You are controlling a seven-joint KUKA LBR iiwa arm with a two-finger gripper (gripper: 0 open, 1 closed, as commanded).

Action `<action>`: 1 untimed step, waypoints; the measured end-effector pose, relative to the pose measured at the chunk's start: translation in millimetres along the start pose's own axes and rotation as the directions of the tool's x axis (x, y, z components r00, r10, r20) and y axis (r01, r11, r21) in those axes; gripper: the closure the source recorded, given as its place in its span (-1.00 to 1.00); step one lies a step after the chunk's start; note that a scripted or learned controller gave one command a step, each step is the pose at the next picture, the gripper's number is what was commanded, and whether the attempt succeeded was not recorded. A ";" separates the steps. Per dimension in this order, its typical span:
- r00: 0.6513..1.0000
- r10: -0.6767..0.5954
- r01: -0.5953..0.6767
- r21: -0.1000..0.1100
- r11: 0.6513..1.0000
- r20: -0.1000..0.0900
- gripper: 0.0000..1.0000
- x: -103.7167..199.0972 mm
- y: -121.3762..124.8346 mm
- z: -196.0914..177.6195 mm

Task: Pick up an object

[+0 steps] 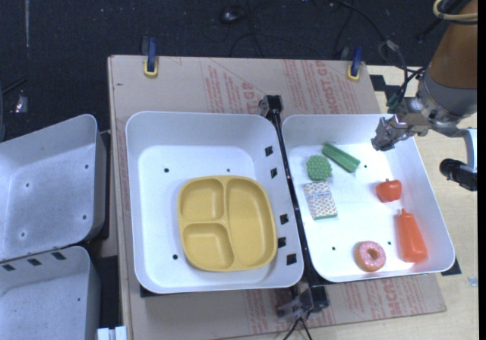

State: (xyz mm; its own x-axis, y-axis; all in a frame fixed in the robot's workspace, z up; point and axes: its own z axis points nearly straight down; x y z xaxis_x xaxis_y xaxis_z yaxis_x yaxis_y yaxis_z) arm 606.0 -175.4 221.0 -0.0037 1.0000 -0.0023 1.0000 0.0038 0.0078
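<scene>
Here, front row: doughnut (371,256) and orange bottle (411,236) lie near the right bin's (345,274) front rim.
Middle: red pepper (389,190), sponge (320,200), green ball (320,168), cucumber (341,157).
Left bin: yellow tray (227,222).
Far: gripper (386,136) hovers over the right bin's far corner.
Jaws: cannot tell.
Progress: nothing lifted; choosing and grasping remain.

grey arm (448,96) with a rounded orange band (456,46), dark metal wrist fittings below it.
</scene>
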 end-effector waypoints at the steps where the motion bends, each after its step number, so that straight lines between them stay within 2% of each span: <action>1: 1.000 0.000 0.000 0.000 1.000 0.000 1.00 0.8 10.9 -59.7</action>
State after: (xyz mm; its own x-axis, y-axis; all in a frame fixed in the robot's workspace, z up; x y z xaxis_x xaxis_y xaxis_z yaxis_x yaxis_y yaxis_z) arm 616.3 -174.5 280.7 -0.0042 1.0000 -0.0028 1.0000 0.0042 0.0080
